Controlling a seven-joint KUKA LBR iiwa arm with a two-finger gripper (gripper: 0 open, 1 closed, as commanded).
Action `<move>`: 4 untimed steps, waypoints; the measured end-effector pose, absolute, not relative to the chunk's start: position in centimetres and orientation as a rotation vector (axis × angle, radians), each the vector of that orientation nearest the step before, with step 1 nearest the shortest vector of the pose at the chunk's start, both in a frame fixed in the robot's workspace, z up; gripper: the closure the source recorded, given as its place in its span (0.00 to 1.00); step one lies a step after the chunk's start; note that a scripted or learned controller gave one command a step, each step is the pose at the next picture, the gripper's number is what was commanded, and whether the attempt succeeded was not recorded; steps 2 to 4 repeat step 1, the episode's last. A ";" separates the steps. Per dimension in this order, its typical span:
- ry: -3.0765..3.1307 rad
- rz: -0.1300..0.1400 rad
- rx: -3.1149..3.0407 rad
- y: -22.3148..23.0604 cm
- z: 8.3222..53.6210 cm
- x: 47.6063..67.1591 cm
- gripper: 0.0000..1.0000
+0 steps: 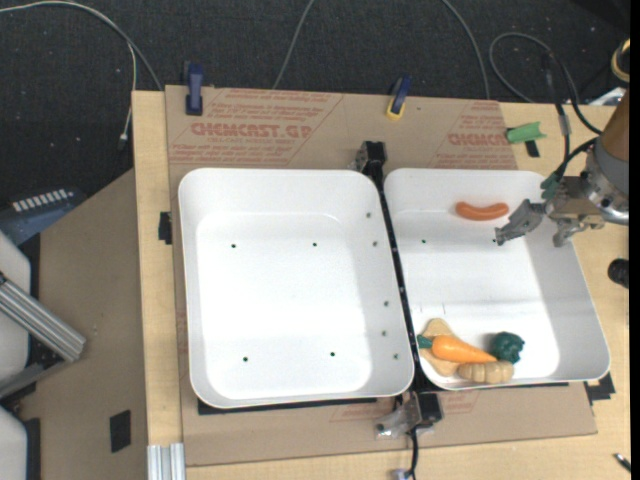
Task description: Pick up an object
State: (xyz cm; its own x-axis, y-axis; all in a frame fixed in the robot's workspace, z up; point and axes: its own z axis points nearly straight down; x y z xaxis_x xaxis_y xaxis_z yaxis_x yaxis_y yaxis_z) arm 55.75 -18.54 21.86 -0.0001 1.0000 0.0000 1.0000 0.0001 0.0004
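Camera view sets the jaws spread open and empty in the right bin (560, 298), the sausage (482, 209) just beside them on their left; it looks light, smooth, likely slippery plastic, best pinched across its middle

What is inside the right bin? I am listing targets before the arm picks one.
The right bin holds an orange sausage near its far side, and a carrot, a dark green piece and tan pieces at its near edge. Anything beneath that pile is covered.
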 end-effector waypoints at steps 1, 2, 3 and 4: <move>2.223 -0.002 2.221 -22.0 9.8 65.0 0.00; 2.223 -0.002 2.221 -22.0 9.8 65.0 0.00; 2.223 -0.002 2.221 -22.0 9.8 65.0 0.00; 2.223 -0.002 2.221 -22.0 9.8 65.0 0.00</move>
